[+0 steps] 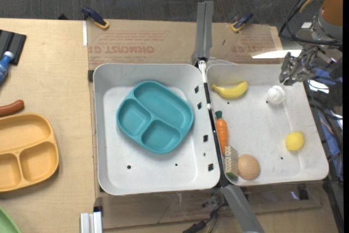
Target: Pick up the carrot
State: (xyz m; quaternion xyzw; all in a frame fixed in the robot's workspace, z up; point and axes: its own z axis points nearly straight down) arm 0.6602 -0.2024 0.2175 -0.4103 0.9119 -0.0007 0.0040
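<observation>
The carrot [221,131], orange with a green top, lies lengthwise along the left wall of the right bin [305,172]. My gripper [294,71] hangs over that bin's far right corner, well away from the carrot, up and to the right of it. Nothing is visible between its fingers, and their spacing is unclear from this angle.
In the right bin lie a banana [230,89], a small white object [275,95], a lemon [294,141], a tan egg-like ball [248,166] and a speckled item [231,160] just below the carrot. A teal divided plate [155,116] sits in the left bin [109,172]. A yellow tray [24,153] rests on the bench at left.
</observation>
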